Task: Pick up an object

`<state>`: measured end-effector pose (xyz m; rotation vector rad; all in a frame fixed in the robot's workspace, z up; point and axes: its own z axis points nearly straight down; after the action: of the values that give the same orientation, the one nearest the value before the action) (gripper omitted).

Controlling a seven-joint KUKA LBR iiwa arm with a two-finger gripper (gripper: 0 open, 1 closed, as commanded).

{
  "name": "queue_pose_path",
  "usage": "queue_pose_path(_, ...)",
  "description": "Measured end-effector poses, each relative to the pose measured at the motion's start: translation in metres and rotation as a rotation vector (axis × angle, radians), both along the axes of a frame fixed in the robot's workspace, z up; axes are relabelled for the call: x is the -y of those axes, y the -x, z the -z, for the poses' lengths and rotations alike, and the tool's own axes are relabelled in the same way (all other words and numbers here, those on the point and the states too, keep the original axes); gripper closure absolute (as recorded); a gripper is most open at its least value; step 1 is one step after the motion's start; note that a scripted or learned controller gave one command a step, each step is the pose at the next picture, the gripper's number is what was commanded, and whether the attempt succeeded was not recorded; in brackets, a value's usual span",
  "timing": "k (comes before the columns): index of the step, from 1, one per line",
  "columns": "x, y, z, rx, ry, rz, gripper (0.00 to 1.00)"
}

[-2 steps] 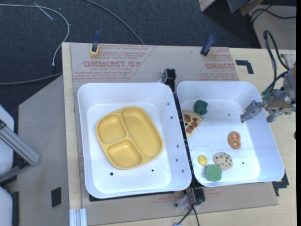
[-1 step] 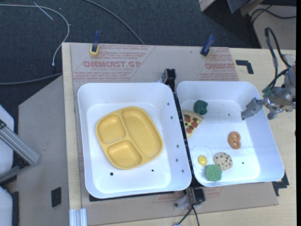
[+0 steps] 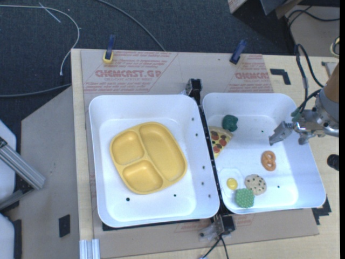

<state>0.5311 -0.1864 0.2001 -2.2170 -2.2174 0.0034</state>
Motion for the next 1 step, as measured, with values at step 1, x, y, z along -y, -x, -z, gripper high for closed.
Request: queue_pose_path(1, -0.0081, 0.0005, 0.0608, -0.001, -0.001, 0.0, 0.0)
